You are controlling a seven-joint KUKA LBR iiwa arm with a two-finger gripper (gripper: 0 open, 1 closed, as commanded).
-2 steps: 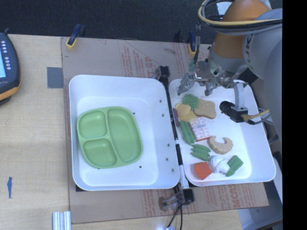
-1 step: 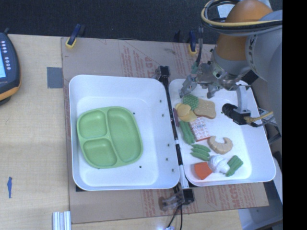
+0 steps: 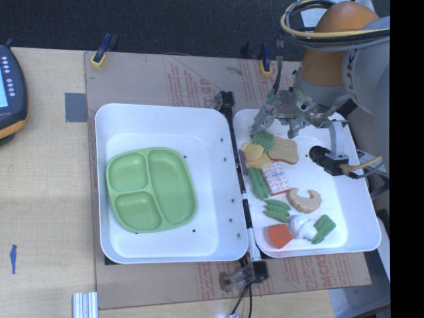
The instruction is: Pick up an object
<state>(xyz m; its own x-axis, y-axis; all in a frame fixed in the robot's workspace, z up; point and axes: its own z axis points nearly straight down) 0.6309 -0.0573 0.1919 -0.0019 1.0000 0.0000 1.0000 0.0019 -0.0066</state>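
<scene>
Tan and flat with a darker crust, a toy bread slice (image 3: pixel 285 151) lies in the far half of the right bin (image 3: pixel 361 207), and the rest is best placed from it. The gripper (image 3: pixel 271 114) hangs just beyond the slice's far left corner, at the end of the grey arm (image 3: pixel 371 78). Its metal parts crowd together under the slanted view, so whether it is open or closed cannot be told. The likeliest thing to pick is a small knobbly green piece (image 3: pixel 263 140) touching the slice's left edge. It lies directly on the gripper's camera-near side, so the coming move probably calls for little more than a short descent. The piece is too small to show a clear long axis. A rounded yellow piece (image 3: pixel 254 154) sits against the slice's near left corner, crowding the green one, and a grasp there could catch both. Just nearer than the slice lies a white packet (image 3: pixel 275 176) with red print, glossy and rectangular. Left of that is a long dark green pod (image 3: pixel 258 183), its long axis running far to near. Farther toward the camera are a ridged pea pod (image 3: pixel 277 209), a tan crescent (image 3: pixel 306 201), an orange-red block (image 3: pixel 279 236), a white lump (image 3: pixel 301 227) and a green ribbed piece (image 3: pixel 324 227). Well to the slice's left, the left bin (image 3: pixel 112 121) holds a smooth pale green divided plate (image 3: pixel 151 189).
</scene>
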